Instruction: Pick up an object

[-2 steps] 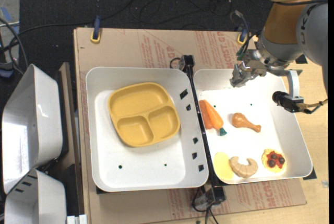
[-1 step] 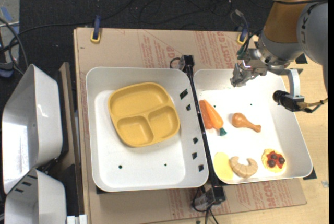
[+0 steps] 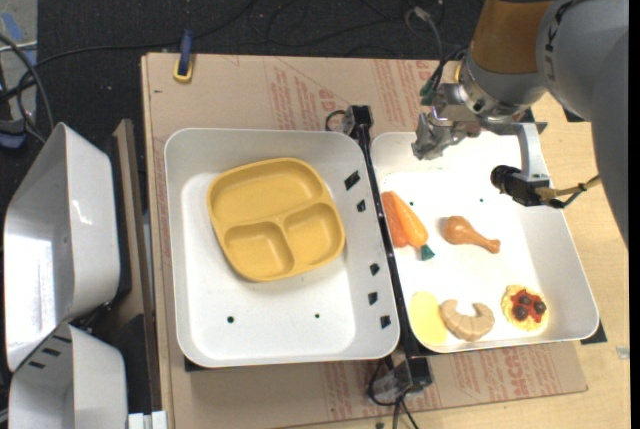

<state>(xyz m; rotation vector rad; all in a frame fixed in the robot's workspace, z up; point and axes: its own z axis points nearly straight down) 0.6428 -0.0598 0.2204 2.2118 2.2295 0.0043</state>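
Observation:
My gripper (image 3: 432, 143) hovers over the far left corner of the right bin (image 3: 570, 247), with nothing seen between its fingers. Below it in that bin lie an orange carrot (image 3: 405, 220) with a green tip, a brown chicken drumstick (image 3: 468, 233), a tan croissant-shaped piece (image 3: 468, 319) on a pale yellow slice (image 3: 425, 315), and a small tart with red berries (image 3: 525, 307). The carrot is the nearest thing to the gripper, a short way toward the front.
The left bin (image 3: 190, 317) holds a yellow divided plate (image 3: 276, 218). A black divider (image 3: 375, 237) runs between the bins. A white tub (image 3: 55, 217) stands off the bench at the left. Cables lie on the dark floor behind.

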